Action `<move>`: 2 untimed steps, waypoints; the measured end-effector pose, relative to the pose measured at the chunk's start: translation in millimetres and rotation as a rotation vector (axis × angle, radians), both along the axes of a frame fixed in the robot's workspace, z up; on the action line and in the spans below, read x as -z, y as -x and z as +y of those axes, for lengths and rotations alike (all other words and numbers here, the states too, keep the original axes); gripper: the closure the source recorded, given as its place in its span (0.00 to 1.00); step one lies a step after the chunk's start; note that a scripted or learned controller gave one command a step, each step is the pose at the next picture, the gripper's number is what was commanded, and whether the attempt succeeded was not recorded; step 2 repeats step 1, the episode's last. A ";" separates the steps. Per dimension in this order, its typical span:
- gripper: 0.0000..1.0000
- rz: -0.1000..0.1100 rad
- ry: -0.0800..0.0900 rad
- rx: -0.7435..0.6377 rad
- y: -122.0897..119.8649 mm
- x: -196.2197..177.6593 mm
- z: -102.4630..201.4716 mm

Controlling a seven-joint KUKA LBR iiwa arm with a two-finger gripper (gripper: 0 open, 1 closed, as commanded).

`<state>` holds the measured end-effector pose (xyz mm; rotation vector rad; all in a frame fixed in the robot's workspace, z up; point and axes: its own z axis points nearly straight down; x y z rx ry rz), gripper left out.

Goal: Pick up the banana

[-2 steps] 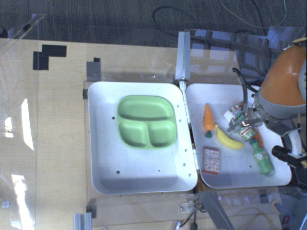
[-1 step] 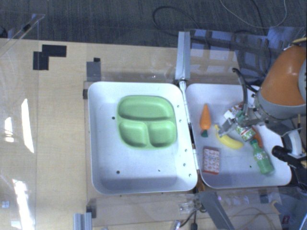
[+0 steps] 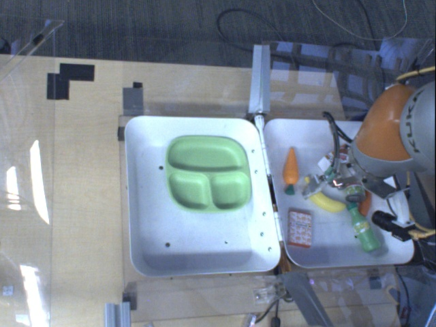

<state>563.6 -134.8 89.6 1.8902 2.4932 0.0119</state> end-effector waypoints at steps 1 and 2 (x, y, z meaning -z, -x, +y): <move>1.00 -0.004 -0.002 -0.003 -2.0 -12.0 2.0; 1.00 -0.004 -0.002 -0.003 -2.0 -12.0 2.0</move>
